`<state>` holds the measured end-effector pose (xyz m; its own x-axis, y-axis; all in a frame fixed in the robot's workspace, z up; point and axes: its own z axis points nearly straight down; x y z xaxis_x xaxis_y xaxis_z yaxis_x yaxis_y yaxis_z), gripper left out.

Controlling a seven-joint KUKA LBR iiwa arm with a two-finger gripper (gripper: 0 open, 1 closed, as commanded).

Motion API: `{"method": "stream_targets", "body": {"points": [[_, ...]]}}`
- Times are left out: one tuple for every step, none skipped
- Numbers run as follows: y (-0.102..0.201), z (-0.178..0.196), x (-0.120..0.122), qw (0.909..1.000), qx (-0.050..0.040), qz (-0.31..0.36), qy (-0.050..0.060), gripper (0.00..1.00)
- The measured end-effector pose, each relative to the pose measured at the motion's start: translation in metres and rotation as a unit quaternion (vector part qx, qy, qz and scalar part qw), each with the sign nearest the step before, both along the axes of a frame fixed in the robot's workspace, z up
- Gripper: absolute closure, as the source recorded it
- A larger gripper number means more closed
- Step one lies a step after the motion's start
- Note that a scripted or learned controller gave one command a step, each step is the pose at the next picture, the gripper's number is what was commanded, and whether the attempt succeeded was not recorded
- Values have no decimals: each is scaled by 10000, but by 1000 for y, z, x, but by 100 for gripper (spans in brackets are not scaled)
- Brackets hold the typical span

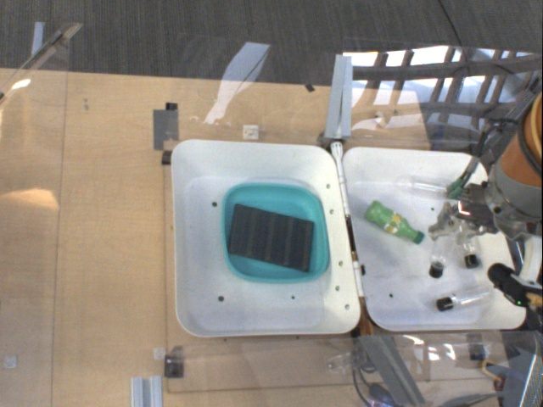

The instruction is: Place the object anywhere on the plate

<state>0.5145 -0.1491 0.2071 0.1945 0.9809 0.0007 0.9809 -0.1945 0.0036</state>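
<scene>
Bench: green bottle [394,222], label unreadable.

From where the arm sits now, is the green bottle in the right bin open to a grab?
Probably yes. The green bottle lies on its side on bare bin floor, nothing on or against it. The gripper hangs just beside it in the same right bin, with open floor between.

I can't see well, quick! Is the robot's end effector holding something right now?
End effector: cannot be told. It hangs over the right bin, beside the green bottle, which lies apart from it.
</scene>
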Motion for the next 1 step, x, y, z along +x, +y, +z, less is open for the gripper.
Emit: {"method": "stream_targets", "body": {"points": [[0, 0, 0, 10000, -1, -1, 0, 0]]}}
